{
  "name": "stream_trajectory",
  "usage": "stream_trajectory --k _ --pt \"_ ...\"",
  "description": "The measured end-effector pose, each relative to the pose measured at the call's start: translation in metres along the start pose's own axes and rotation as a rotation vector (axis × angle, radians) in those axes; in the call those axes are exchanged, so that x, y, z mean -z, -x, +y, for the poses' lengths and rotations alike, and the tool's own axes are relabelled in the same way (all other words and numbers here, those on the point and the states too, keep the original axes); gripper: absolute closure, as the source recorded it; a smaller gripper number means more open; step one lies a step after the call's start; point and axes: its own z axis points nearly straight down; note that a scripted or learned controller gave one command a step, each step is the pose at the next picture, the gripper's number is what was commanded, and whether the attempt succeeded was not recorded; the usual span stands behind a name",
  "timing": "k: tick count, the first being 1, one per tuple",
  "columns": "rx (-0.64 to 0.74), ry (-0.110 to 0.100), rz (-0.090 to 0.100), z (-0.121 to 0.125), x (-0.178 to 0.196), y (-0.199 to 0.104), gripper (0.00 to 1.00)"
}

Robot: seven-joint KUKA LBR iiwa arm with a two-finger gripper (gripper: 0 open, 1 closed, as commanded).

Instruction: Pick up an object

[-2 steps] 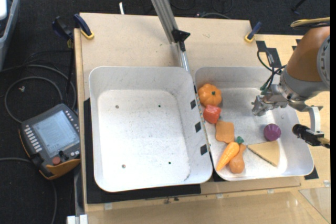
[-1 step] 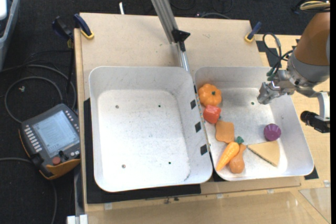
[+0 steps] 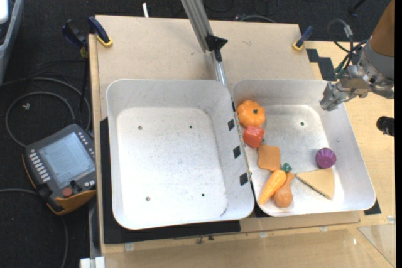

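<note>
The gripper (image 3: 331,100) hangs over the right bin's (image 3: 352,154) far-right rim (whether it is open, I cannot tell), above no toy.

Arm (image 3: 383,47): grey casing with an orange-brown band above the wrist. Dark cables loop beside it. Hand (image 3: 331,100): grey metal, small, angular.

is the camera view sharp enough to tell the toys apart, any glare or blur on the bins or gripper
Camera view: light is even and soft, with no harsh glare on the white bins; the pumpkin, carrot and purple toy read clearly; the gripper at the right bin's far rim looks slightly soft, its fingers hard to make out.
</note>
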Motion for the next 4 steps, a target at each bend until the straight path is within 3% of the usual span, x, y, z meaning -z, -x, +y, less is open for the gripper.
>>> stream_trajectory --k 1,4 --pt "0.000 -0.003 0.001 0.001 0.037 0.000 1.00" --pt "0.004 -0.009 0.005 0.030 0.010 -0.163 1.00"
